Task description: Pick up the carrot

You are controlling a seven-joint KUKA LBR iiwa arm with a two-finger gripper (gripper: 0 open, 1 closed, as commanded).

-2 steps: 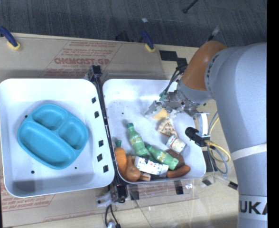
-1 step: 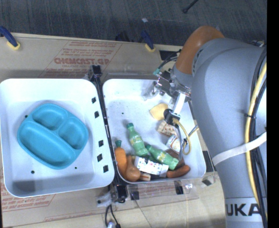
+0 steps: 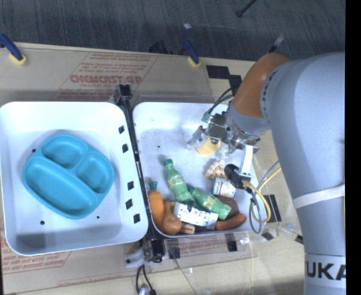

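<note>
Carrot in rt bin (front-left corner); gripper well apart.

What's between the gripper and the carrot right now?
In the camera view, a green bottle lies between the gripper and the carrot.

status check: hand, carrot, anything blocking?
Hand low over right white bin, upper part. Orange carrot lies at bin's lower left corner, ungrasped. Green plastic bottles crowd beside it.
</note>
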